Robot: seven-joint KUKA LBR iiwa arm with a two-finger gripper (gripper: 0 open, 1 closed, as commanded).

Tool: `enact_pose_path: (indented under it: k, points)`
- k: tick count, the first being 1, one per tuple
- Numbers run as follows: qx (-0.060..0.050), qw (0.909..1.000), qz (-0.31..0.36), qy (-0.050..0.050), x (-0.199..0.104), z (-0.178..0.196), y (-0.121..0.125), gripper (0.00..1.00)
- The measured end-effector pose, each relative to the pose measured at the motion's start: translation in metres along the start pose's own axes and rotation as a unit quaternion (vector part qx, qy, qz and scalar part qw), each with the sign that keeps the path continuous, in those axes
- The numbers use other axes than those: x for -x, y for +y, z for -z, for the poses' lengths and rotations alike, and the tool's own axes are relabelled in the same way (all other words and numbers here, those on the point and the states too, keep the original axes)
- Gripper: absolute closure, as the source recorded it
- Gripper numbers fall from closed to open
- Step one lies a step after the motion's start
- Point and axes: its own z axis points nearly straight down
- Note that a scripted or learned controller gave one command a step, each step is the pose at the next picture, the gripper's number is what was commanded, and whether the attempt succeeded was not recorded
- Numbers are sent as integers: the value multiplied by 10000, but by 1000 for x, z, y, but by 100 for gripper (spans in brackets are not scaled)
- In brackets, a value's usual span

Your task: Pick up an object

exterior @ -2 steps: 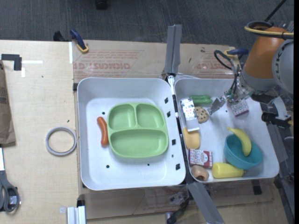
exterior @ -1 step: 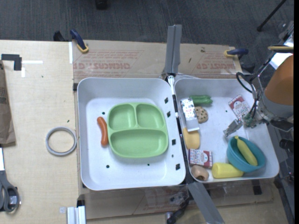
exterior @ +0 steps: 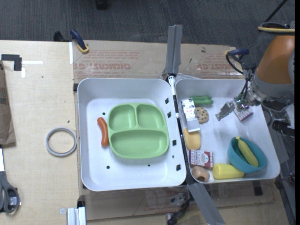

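We see the gripper [exterior: 226, 110] low over the back part of the right bin [exterior: 220, 139], its arm [exterior: 276, 64] coming in from the right with the orange band up top. We cannot tell how the jaws stand; the metal tip is too small and blurred. Nothing visibly sits between them. Just right of the tip lies a small pink-and-white packet [exterior: 244, 113], close to the wrist.

Candidates to pick all sit in the right bin. Left of the gripper: a cookie [exterior: 202, 115] and, behind it, a green vegetable [exterior: 201, 100]. Along the left wall we note a white carton [exterior: 189, 109], then a yellow cheese wedge [exterior: 192, 138], then a red box [exterior: 201, 159], and a brown doughnut-like piece [exterior: 201, 173] at the front corner. At the front right, a blue bowl [exterior: 246, 154] holds a banana [exterior: 247, 152]; a yellow lemon-shaped item [exterior: 227, 171] lies just beside the bowl, touching or nearly so.

The left bin [exterior: 89, 139] holds a green divided plate [exterior: 138, 130], with a hot dog [exterior: 102, 131] just left of it, apart from the plate.

Out on the bench [exterior: 33, 102], we see a tape ring [exterior: 61, 141] well left of the bins.
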Motion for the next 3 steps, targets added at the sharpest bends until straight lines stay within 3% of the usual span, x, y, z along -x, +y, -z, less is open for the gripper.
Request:
enact_pose_path:
  k: [1, 2, 3]
  points:
    - [-11, 9997, -242, 12, -40, -46, -102, 0]
    - [-1, 9997, 258, 2, -2, -13, -65, 0]
    - [-1, 10000, -45, 4, 28, -36, -10, 0]
